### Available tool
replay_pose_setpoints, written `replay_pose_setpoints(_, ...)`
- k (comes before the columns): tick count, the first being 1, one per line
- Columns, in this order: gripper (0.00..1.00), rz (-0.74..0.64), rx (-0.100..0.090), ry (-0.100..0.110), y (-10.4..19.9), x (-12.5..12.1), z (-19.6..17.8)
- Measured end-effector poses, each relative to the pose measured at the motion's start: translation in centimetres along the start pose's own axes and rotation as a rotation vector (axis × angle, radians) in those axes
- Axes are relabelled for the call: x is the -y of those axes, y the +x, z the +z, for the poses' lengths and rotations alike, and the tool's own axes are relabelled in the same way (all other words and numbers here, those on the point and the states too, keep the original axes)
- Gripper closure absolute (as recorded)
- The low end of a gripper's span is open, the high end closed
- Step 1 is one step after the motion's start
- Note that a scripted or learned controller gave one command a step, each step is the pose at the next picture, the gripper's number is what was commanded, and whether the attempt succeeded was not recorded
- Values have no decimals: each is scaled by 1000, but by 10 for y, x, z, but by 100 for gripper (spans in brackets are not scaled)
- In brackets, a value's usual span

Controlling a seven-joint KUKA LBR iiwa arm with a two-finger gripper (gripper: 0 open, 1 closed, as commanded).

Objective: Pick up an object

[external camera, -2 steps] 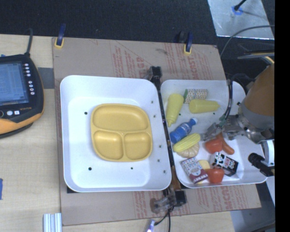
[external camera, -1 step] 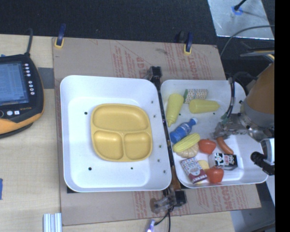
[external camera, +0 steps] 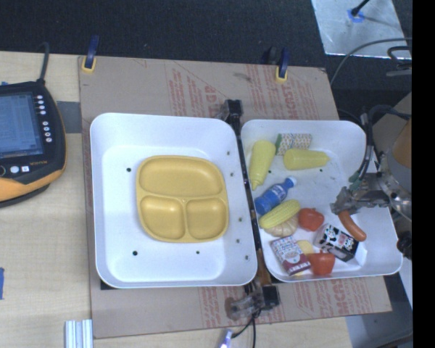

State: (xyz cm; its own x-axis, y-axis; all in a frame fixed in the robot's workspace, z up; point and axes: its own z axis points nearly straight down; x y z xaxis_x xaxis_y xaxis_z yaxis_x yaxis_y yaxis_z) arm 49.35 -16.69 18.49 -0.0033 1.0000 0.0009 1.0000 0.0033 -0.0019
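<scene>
The right white bin (external camera: 326,133) holds several toy foods. Among them are a yellow squash (external camera: 261,162), a corn cob (external camera: 305,159), a blue bottle (external camera: 274,194), a second corn cob (external camera: 279,213), a red tomato (external camera: 311,218), an orange-red sausage (external camera: 351,225), a black-and-white carton (external camera: 338,243) and a red box (external camera: 289,254). My gripper (external camera: 359,196) hangs over the bin's right side, just above the sausage and right of the tomato. I see nothing held in it.
The left white bin (external camera: 116,259) carries a yellow divided plate (external camera: 181,197). A tablet in an orange case (external camera: 18,140) lies at the far left of the bench. Clamps and cables sit between the bins. A small patterned box (external camera: 294,141) lies at the back of the right bin.
</scene>
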Motion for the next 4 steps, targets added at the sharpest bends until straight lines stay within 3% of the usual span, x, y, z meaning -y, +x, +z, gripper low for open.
replay_pose_setpoints(1,100,-5,1,2,119,-30,-7)
replay_pose_setpoints(2,100,-1,0,1,153,-139,-7)
replay_pose_setpoints(3,100,-2,-1,3,210,-95,-40)
replay_pose_setpoints(4,100,-1,2,3,178,-37,-38)
